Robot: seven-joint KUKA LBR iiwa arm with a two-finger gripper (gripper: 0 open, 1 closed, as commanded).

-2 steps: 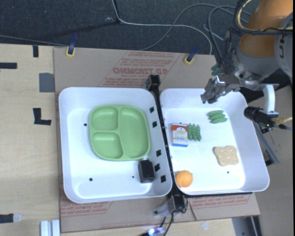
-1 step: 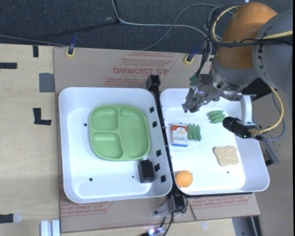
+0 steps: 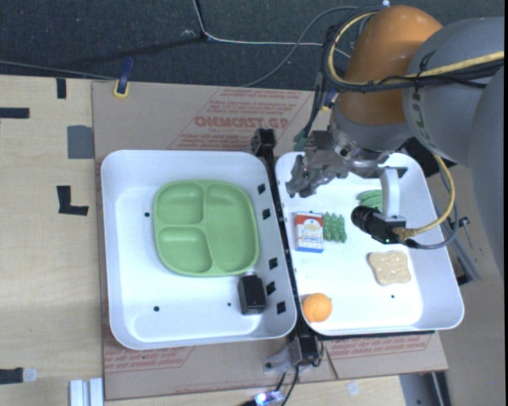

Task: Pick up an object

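The arm reaches in over the right bin (image 3: 432,311), and its gripper (image 3: 305,178) hangs low near that bin's upper left corner, close to the divider between the 2 bins. The fingers (image 3: 298,183) look dark and bunched together, but whether they are parted or closed cannot be told from this slanted view; nothing can be seen between them.

Just below the fingers lies a small red and white carton (image 3: 309,231), with a green leafy piece (image 3: 334,227) touching its right side. Further below and to the right of the fingers sits a tan cracker-like piece (image 3: 390,266), and well below them an orange ball (image 3: 317,307). A second green item (image 3: 371,199) lies to the right of the fingers, partly hidden by the arm's black fitting. The left bin (image 3: 123,252), off to the left of the fingers, holds a green divided plate (image 3: 207,228) and a small black block (image 3: 252,294).

The step in hand looks like the approach, with no object secured yet. The carton seems the nearest candidate. The next move would call for shifting the fingers a little downward in the view to centre over it, then lowering squarely so they straddle it without nudging the leafy piece.
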